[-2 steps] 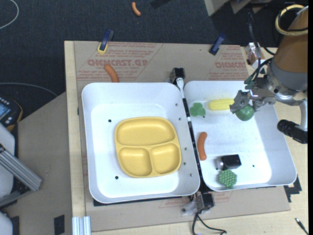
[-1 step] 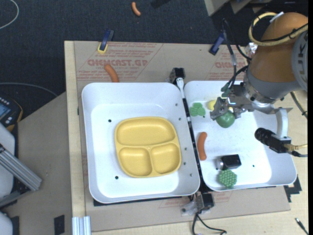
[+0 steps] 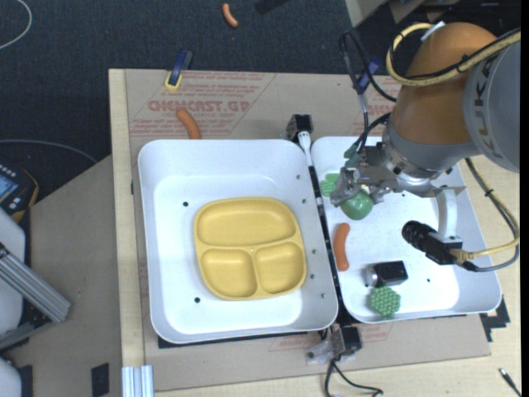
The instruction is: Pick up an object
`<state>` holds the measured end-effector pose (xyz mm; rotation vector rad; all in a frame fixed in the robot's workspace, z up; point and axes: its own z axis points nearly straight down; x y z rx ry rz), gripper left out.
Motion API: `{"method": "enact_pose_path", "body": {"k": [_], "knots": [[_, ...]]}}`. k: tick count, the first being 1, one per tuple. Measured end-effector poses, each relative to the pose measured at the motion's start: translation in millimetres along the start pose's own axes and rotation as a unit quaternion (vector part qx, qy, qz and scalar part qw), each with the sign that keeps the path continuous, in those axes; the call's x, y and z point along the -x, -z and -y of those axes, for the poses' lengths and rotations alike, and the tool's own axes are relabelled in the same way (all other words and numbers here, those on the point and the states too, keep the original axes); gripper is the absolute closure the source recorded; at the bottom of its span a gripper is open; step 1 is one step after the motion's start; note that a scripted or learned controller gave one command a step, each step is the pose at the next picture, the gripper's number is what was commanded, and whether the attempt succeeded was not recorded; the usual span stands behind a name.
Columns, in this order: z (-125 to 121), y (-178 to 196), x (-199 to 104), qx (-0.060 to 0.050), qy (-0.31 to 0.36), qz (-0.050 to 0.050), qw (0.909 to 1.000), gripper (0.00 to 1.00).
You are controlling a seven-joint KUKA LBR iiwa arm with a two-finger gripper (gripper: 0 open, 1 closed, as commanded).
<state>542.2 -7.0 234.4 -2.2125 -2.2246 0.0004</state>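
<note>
My gripper (image 3: 360,190) hangs over the upper left part of the right bin (image 3: 463,296). A round dark green object (image 3: 359,208) sits right under its tip, touching it or nearly so; whether it is gripped is hidden. A pale green piece (image 3: 329,185) lies just left of it by the bin wall. An orange sausage-shaped object (image 3: 340,246) lies lower, along the left wall. A small black block (image 3: 388,272) and a bumpy green object (image 3: 383,302) sit near the front edge.
The left bin (image 3: 157,222) holds a yellow divided plate (image 3: 249,246). On the bench behind it lie another orange sausage shape (image 3: 189,123) and a blue and yellow clip (image 3: 177,70). The arm's bulk covers the right bin's far right corner.
</note>
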Motion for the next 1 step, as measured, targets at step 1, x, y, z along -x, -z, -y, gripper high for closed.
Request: {"method": "enact_pose_path", "body": {"k": [1], "knots": [[-3.5,-16.7,-0.4,-0.001,-0.003,0.001,1.0,1.0]]}}
